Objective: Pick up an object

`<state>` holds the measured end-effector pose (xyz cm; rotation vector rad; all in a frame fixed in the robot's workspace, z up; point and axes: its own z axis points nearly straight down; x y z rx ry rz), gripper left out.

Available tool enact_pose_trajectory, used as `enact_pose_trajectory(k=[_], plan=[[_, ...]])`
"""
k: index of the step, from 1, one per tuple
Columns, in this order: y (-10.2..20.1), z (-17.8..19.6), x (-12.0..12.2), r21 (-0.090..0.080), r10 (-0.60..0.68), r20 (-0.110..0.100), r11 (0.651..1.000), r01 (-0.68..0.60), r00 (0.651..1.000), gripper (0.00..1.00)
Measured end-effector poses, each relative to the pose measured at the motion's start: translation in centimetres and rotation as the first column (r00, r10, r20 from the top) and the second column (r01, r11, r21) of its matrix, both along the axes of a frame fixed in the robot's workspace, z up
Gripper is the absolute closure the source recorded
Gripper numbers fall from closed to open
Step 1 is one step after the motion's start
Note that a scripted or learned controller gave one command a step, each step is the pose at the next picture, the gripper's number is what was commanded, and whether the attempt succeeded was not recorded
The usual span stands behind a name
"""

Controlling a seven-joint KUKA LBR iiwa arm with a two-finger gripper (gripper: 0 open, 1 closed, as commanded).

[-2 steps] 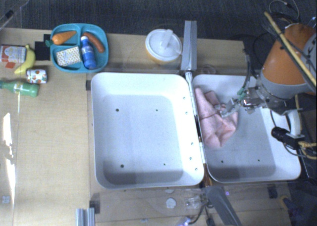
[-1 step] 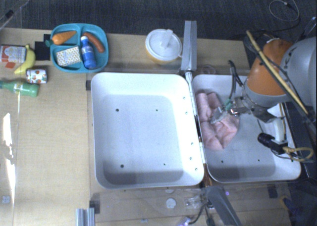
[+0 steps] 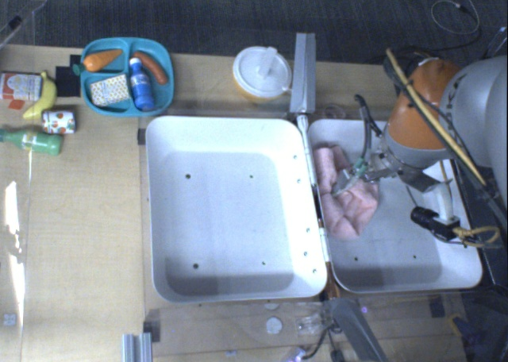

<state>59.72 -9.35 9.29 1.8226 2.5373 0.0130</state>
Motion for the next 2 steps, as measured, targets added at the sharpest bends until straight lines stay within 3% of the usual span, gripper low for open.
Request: enact_pose_trajectory(k=[1, 2], plan=[[0.2, 1.2, 0.3, 0.002, 0.002, 0.007, 1.0, -0.002, 1.0, 1.0], [1.8, 9.3, 4.6, 0.002, 0.192, -0.013, 0.981, -0.192, 0.981, 1.0]])
